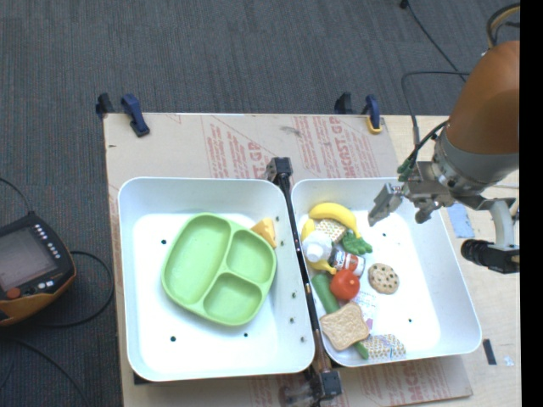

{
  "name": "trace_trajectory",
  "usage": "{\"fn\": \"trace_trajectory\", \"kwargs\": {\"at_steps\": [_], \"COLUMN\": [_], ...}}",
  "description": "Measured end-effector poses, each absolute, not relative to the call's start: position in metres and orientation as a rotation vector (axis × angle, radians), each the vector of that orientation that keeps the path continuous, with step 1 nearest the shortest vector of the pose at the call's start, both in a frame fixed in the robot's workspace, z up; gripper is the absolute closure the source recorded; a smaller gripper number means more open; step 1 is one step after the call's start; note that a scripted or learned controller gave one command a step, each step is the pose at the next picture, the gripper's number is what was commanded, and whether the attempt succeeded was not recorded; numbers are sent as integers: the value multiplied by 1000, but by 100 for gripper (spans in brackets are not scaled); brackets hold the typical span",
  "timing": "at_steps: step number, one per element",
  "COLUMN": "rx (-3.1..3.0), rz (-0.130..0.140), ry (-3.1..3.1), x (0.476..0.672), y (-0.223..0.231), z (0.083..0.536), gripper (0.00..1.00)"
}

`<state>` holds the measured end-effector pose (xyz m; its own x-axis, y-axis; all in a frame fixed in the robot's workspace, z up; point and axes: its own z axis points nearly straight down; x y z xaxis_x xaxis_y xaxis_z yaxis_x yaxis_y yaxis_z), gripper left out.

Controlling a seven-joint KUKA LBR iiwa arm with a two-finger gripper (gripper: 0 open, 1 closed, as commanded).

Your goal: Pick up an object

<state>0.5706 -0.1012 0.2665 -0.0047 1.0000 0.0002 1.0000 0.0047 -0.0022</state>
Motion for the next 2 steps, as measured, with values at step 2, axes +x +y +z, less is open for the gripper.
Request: {"fn": "trace_trajectory", "kwargs": {"at_steps": [2], "rx": [-2203], "rz": [19], "ry": [-2214], "x": [640], "y": [-129], "z": [84], "gripper": [0]}}
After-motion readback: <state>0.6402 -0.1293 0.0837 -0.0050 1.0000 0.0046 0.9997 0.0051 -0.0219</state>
